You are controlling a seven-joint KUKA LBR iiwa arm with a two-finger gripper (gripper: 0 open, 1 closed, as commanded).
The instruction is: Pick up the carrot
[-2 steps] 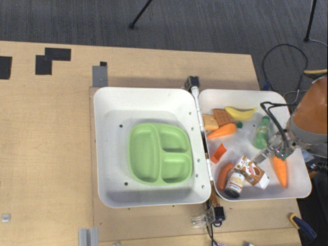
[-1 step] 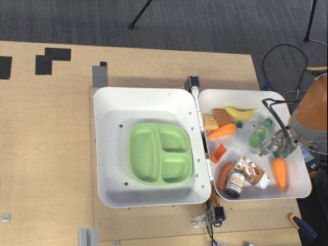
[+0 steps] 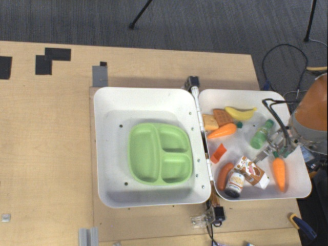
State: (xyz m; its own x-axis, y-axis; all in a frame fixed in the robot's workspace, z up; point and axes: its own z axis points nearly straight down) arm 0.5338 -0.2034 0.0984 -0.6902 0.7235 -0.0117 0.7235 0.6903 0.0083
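- Hovering low in the right bin point(image 3: 287, 191), the gripper point(image 3: 277, 148) sits just above the carrot point(image 3: 279, 173); whether it is released or clenched, I cannot tell.
- Risk, as I judge it: a second carrot point(image 3: 221, 132) and the crowding carton point(image 3: 251, 170) could draw a wrong or glancing grab.

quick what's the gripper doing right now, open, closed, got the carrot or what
Gripper: cannot be told whether open or closed; it sits in the right bin just above-left of a carrot, nothing visibly held.
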